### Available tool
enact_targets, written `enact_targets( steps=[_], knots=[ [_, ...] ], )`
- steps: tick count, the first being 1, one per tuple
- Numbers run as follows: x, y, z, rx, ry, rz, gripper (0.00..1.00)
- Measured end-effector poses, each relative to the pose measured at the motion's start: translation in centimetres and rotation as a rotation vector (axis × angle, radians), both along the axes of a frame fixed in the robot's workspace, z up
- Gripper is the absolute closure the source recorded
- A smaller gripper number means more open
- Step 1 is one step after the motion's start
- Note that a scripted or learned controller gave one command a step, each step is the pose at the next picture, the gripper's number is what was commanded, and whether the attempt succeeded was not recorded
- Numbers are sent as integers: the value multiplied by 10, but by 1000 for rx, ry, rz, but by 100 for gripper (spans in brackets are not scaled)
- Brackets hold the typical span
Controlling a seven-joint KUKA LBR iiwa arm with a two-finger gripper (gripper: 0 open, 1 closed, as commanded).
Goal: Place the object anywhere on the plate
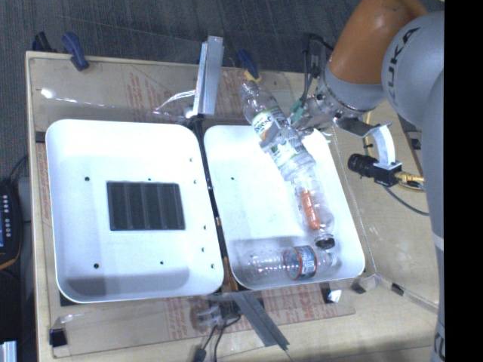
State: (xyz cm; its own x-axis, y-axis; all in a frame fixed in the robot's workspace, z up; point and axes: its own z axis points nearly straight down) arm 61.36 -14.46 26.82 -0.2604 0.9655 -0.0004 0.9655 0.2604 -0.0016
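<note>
The plate (146, 206) is a dark grey ribbed rectangle lying flat in the middle of the left bin (75, 149). A clear plastic bottle with a white and green label (275, 136) slants across the far part of the right bin (241, 202), its cap end reaching past the far rim. My gripper (304, 119) is right beside this bottle's upper right side, under the orange-banded wrist. The view does not show whether the bottle is gripped.
In the right bin a clear bottle with an orange insert (312, 208) and a black cap lies along the right wall. Another clear bottle (293, 262) lies along the near wall. Blue clamps (75, 51) and a metal bar (208, 74) stand at the bench's far edge.
</note>
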Motion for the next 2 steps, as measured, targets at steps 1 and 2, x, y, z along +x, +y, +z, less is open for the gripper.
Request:
enact_targets(
  steps=[1,2],
  knots=[
    [-40,54,-45,1,3,81,100],
    [-62,114,-78,2,4,314,100]
  ],
)
